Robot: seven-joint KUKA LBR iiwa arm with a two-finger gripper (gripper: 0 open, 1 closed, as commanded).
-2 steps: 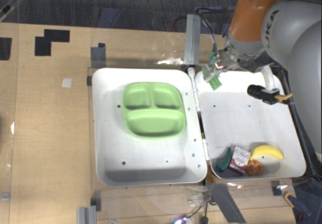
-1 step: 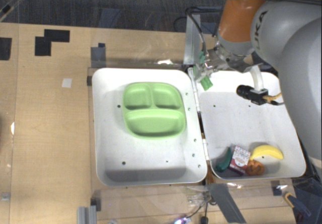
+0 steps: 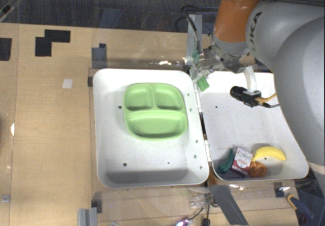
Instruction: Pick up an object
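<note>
You are looking at a pick that, by my reading, has not got anywhere yet. The likely targets sit bunched in the near corner of the right-hand shallow white bin (image 3: pixel 284 169): a yellow plastic banana (image 3: pixel 269 154), a small white-and-red printed packet (image 3: pixel 242 157) just beside it, a dark teal curved piece (image 3: pixel 226 161) leaning at the packet's left, and a small reddish-brown lump (image 3: pixel 258 169) touching the banana's lower edge. None of them is lifted; all rest on the bin floor. In the left-hand shallow white bin (image 3: pixel 109 166) a pale green three-compartment plastic tray (image 3: pixel 154 109) lies flat near the middle.

The grey arm with its orange band (image 3: pixel 234 14) comes in from the right and hangs over the far edge of the right bin, close to the wall where the two bins meet. The claw (image 3: pixel 199 73) is down at that far corner, well apart from the cluster of objects. A small green tab (image 3: pixel 203 85) shows at its tip, but it is too small to tell whether that belongs to the tool or is something caught there, so I cannot tell you whether the claw is apart or together. A black cylindrical fitting (image 3: pixel 245 95) juts out beside the wrist, over the bin's bare floor.

My judgement: approach, closure and lift all remain to be done.
</note>
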